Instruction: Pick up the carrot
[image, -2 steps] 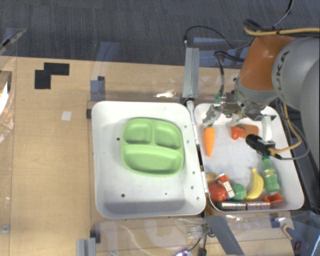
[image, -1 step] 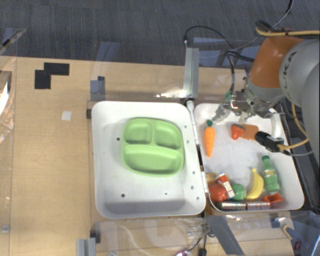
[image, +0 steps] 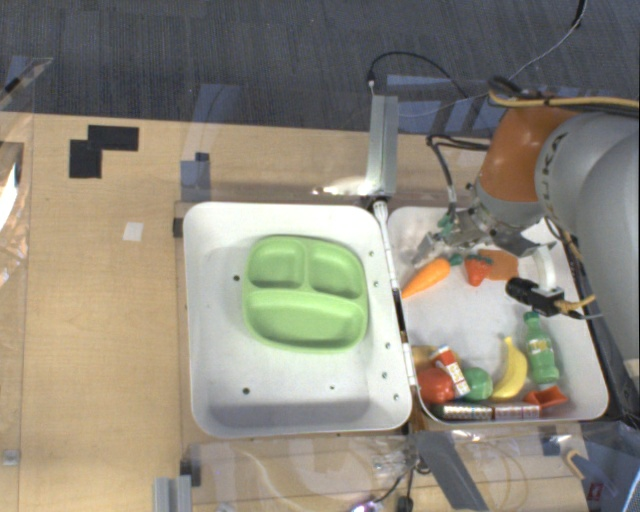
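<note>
Carrot (image: 427, 277) lies in the right bin (image: 590, 400), far-left part, tilted, close to the wall shared with the left bin (image: 200, 300). Gripper (image: 452, 236) hangs just beyond its thick end; whether open or closed, cannot tell. Step, by my reading: approach, nothing lifted yet. Next move calls for settling down over the carrot. Green tray (image: 305, 292) sits in the left bin.
</note>
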